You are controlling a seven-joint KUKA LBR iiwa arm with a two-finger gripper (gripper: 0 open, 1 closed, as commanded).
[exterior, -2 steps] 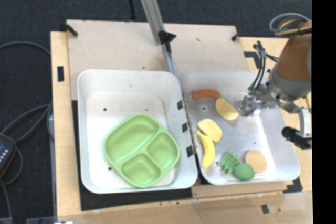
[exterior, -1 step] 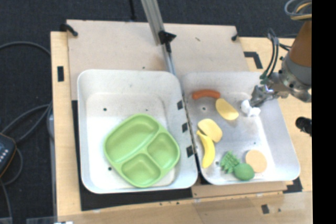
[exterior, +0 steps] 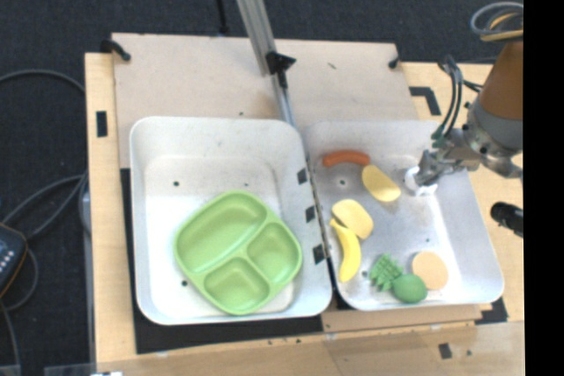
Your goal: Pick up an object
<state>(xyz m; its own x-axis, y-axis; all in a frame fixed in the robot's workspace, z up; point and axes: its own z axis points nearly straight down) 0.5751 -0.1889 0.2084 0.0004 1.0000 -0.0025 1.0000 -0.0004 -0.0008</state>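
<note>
The right bin (exterior: 467, 224) holds a red sausage (exterior: 345, 158), a yellow lemon-shaped piece (exterior: 381, 184), a pale yellow piece (exterior: 352, 217), a banana (exterior: 347, 251), a green leafy toy (exterior: 384, 270), a green ball (exterior: 409, 288) and a tan round piece (exterior: 430, 269). My gripper (exterior: 423, 178) hangs over the upper right part of this bin, just right of the lemon-shaped piece. I see nothing between its fingers.
The left bin (exterior: 159, 154) holds a green divided plate (exterior: 237, 253). A metal pole (exterior: 251, 4) rises at a slant behind the bins. Cables lie on the dark floor at the left.
</note>
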